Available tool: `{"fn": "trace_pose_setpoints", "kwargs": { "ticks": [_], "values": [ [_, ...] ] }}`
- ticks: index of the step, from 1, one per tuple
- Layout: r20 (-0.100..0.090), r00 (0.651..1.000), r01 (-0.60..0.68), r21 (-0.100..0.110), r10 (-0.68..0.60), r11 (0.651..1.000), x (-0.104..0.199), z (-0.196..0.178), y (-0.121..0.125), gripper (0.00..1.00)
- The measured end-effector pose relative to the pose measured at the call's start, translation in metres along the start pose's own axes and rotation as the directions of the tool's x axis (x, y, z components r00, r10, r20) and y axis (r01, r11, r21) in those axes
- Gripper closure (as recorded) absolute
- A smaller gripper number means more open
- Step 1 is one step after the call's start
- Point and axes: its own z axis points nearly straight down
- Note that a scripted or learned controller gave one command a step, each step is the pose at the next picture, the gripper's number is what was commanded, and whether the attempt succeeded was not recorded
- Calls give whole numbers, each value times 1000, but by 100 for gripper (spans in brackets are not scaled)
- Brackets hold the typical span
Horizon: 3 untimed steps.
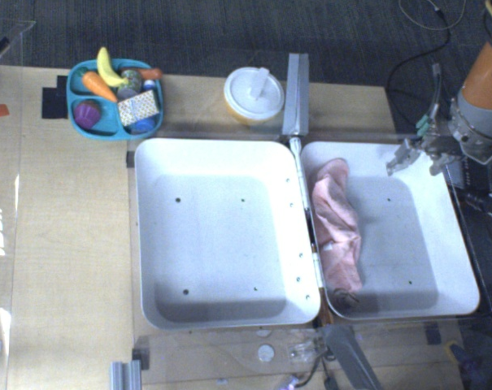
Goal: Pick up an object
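A crumpled pink cloth (337,222) lies along the left side of the right bin (408,299), stretching from near its back wall almost to the front. My gripper (416,158) hangs over the back right corner of that bin, well to the right of the cloth and apart from it. Its two fingers stand spread, open, with nothing between them. The grey arm with its orange band (483,84) reaches in from the right edge.
The left bin (221,307) sits beside the right one, with a metal divider post (295,96) behind their joint. A blue tray of toy food (115,96) and a white lidded cup (254,94) stand on the bench behind the bins. Cables hang at the right.
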Motion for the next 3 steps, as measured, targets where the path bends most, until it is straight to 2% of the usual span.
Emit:
{"fn": "trace_pose_setpoints", "kwargs": {
  "ticks": [1, 2, 3],
  "values": [
    [1, 972, 234, 0, -234, 972, 13, 84, 46, 0],
    [4, 937, 350, -7, -350, 937, 26, 123, -83, 0],
    [4, 921, 389, -7, -389, 921, 35, 125, 2, 0]
  ]
}}
